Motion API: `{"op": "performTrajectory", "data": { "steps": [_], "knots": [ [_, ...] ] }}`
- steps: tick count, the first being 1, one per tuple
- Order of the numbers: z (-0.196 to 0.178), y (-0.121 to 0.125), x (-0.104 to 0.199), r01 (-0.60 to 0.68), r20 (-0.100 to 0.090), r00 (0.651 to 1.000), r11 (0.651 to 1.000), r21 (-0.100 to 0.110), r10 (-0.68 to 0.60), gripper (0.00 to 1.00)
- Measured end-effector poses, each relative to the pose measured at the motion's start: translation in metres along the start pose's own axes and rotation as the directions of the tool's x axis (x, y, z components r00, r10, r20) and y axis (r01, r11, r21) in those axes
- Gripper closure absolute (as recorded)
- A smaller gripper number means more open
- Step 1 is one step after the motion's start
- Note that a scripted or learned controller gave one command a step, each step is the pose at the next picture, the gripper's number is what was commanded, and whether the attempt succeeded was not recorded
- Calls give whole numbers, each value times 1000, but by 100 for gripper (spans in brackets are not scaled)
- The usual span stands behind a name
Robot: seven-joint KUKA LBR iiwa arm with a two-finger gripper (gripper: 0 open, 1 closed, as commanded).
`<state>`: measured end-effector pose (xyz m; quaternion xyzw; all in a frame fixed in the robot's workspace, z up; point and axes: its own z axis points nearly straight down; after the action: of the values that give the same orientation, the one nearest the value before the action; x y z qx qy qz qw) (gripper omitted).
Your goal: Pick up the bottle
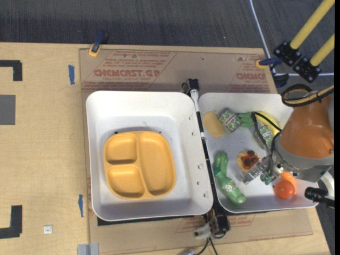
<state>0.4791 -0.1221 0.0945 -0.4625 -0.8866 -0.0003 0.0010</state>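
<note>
Landmark: right bin (229,206).

Left of it, touching along the shared edge: left bin (101,158), carrying a yellow divided tray (139,163) at centre.

Inside the landmark bin, near its left wall: green bottle (226,178), lying flat, angled from upper left to lower right, label toward the lower end. Apart from all neighbours; clear floor on both long sides. Above it, in the top left corner: pale round object (213,124). Right of that: crumpled green-and-white packet (232,119). Toward the middle: small red-and-yellow item (248,160).

Further right, low over the bin floor: gripper (261,172), under the orange band (311,134). Finger state: cannot tell; tips lost in clutter and shadow. Nothing seen held between them. Beside it at lower right: orange ball (286,187).

Judgement: approach stage, bottle not yet grasped. Recommended: shift left until centred over the bottle's mid-body, rotate the wrist so the closing line crosses the short axis, descend with fingers straddling both sides, close, lift straight. Risk: rolling off the rounded body if struck off-centre.
</note>
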Motion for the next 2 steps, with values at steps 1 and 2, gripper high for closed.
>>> {"op": "performTrajectory", "data": {
  "steps": [1, 2],
  "knots": [
    [-52, -41, -86, 471, 7, 882, 882, 0, -471, 100],
    [8, -47, -70, 671, 5, 741, 742, 1, -671, 100]
  ]
}}
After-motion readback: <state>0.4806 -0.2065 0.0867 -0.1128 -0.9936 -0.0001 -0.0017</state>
